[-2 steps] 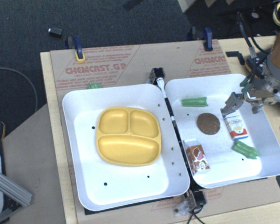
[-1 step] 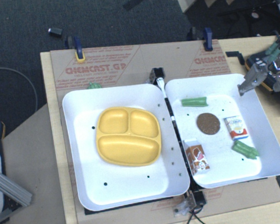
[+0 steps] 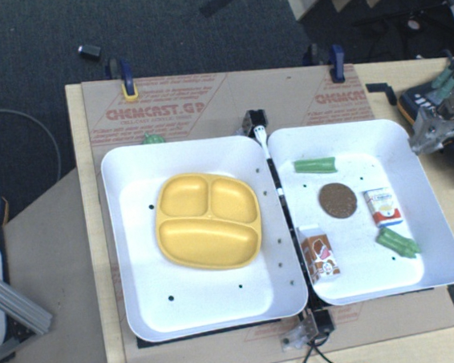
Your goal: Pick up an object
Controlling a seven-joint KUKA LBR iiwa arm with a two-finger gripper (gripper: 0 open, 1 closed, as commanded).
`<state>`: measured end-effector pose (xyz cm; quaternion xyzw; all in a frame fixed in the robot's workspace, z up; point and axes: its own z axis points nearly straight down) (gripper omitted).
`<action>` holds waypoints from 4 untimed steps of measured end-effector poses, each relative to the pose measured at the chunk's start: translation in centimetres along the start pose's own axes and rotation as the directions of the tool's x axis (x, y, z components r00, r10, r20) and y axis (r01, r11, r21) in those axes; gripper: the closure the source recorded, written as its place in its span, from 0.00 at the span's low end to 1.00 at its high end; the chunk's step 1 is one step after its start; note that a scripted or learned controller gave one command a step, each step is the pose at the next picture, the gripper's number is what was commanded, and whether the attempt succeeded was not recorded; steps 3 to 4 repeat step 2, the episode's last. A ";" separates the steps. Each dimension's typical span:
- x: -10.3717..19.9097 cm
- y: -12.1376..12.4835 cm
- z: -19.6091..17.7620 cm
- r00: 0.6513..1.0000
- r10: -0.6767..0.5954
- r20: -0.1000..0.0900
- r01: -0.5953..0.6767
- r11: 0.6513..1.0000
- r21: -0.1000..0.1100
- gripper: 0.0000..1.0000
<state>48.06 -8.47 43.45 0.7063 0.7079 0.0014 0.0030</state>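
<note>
Two bins (image 3: 127,227): yellow tray (image 3: 208,220) left, five small items right

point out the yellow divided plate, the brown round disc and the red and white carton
yellow divided plate (image 3: 208,220): camera view, middle ridge between its compartments
brown round disc (image 3: 338,200): camera view, centre of its flat top
red and white carton (image 3: 383,206): camera view, middle of its upper face

Gripper (image 3: 434,132) sits low at the view's right edge, just outside the right bin's (image 3: 407,143) far right corner, arm mostly out of frame, nothing seen between its fingers.
</note>
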 end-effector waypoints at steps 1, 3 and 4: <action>2.8 1.1 8.5 1.000 -0.001 -0.004 0.001 1.000 0.015 1.00; 11.9 -0.3 11.2 1.000 -0.009 -0.006 0.009 1.000 0.012 1.00; 11.9 -0.3 11.2 1.000 -0.009 -0.006 0.009 1.000 0.012 1.00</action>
